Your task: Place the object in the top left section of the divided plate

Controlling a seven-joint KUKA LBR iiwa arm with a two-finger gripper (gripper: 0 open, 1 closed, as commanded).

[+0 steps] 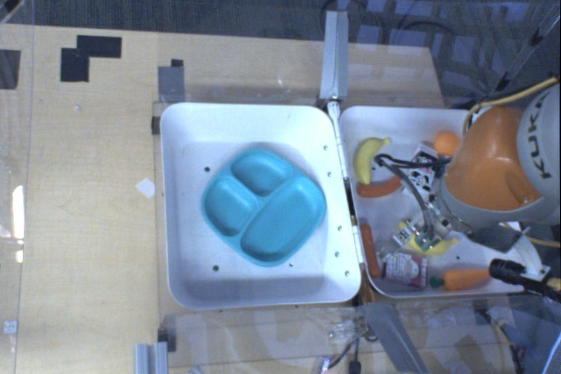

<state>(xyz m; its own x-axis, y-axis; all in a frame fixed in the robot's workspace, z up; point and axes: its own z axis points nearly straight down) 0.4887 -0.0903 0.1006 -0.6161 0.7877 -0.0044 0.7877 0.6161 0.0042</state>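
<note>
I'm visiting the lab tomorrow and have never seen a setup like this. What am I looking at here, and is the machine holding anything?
One camera looks down at a slant on a wooden bench bearing two shallow white bins. The grey and orange shape at the right is a robot arm; its gripper hangs low over the right bin. The left bin holds a blue divided plate with three sections. The right bin holds toy food: a banana, an orange ball, a carrot, sausage-like pieces and a small packet. Whether anything is held is unclear, as the clutter there hides it.
</note>
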